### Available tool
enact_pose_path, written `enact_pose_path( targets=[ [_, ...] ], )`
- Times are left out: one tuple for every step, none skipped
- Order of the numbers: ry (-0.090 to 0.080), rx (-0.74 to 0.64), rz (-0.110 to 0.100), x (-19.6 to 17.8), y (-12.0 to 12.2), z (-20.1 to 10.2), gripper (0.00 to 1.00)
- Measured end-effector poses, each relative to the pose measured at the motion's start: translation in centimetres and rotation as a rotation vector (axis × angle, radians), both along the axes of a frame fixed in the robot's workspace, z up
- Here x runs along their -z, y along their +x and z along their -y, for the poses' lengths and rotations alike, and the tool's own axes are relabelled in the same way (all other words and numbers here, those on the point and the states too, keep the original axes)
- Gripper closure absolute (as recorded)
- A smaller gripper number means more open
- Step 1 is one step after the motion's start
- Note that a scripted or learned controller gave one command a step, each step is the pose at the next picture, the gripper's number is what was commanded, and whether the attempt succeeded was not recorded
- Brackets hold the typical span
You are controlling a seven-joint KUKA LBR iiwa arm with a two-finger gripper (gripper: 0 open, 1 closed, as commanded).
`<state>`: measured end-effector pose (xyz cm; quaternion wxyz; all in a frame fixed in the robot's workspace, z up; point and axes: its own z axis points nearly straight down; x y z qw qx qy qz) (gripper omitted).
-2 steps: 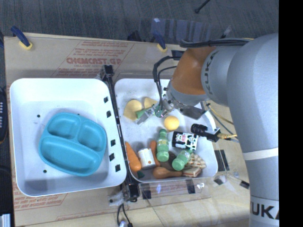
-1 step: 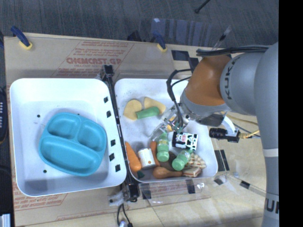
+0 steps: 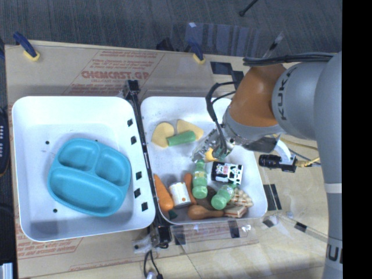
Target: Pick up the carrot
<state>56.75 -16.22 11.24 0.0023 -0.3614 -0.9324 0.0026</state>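
**Risk of a wall scrape and a wrong catch**

Bulk first: grey arm (image 3: 290, 103) low over the right-hand part of the right bin (image 3: 168, 106), apt to sweep clutter on any sideways travel. Left bin (image 3: 35, 127), well left of the pincer (image 3: 212, 151), mostly taken up by a blue tray (image 3: 90, 176); no part in this pick.

Pincer poised over the middle of the right bin, above the toy heap. Cannot tell whether apart or together.

Green bottles (image 3: 200, 182) just below the pincer, squarely between it and the target; likely to be knocked over or caught by mistake on a straight low path. White can (image 3: 179, 193) below-left, just beside the target on the pincer's side; probable cause of a blocked or skewed closing.

Carrot (image 3: 163, 194) below-left of the pincer, lying along the bin's left wall, touching it or very nearly. Wall on one side, can on the other: little room to straddle, real chance of striking the rim or sliding off the tapered body.

Open room: bare floor above-left of the pincer, past the yellow pieces (image 3: 163, 133). Better to lift, cross high, then descend along the wall.
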Motion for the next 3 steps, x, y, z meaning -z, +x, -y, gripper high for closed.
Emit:
enact_pose_path(
  targets=[
    [0.003,0.021,0.009,-3.8,4.8,-6.2,1.00],
    [0.000,0.026,0.003,-3.6,4.6,-5.9,0.00],
    [-0.002,-0.019,-0.003,1.2,-1.1,3.4,0.00]
  ],
)
